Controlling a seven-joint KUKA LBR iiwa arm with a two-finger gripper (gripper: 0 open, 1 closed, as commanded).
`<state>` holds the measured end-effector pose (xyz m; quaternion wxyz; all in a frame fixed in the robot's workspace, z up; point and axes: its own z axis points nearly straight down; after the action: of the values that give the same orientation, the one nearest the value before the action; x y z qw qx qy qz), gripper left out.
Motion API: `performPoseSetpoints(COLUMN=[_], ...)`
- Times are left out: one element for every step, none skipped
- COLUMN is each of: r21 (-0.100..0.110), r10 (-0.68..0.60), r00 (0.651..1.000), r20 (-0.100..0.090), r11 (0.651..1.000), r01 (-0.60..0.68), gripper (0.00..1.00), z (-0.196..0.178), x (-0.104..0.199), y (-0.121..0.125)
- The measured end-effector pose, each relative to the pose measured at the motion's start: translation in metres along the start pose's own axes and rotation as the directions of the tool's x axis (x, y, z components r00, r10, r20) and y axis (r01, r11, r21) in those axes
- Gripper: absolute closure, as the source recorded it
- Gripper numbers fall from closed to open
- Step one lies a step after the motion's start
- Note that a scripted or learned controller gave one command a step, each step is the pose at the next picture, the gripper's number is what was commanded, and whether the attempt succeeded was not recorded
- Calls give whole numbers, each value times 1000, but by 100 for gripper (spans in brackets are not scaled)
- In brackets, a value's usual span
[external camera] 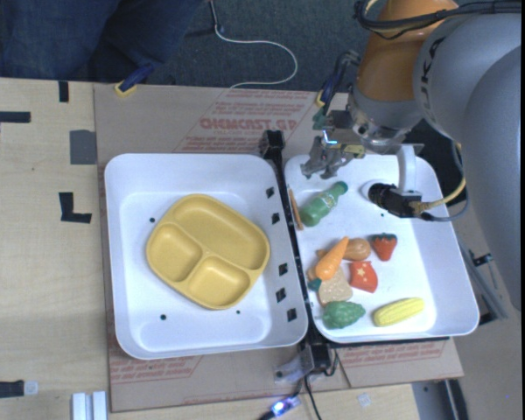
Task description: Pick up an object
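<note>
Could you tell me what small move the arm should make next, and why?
Probably lower straight down: the gripper hangs just above the green bottle, which lies on its side near the right bin's left wall, apart from the other toy food, and nothing is held yet.

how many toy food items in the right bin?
7, maybe more hidden. Green bottle at upper left; carrot, brown piece and strawberry mid-bin; red pepper piece below; bread slice and green vegetable lower left; corn cob lower right.
</note>
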<state>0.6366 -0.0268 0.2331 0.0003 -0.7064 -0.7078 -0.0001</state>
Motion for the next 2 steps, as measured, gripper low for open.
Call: performPoseSetpoints(r21=[1, 3], r10=[0, 1], r00=[1000, 1000], r20=[1, 2], r11=[1000, 1000], r01=[0, -1], gripper=[100, 100], z=[1, 13], x=[-1, -2], y=[0, -5])
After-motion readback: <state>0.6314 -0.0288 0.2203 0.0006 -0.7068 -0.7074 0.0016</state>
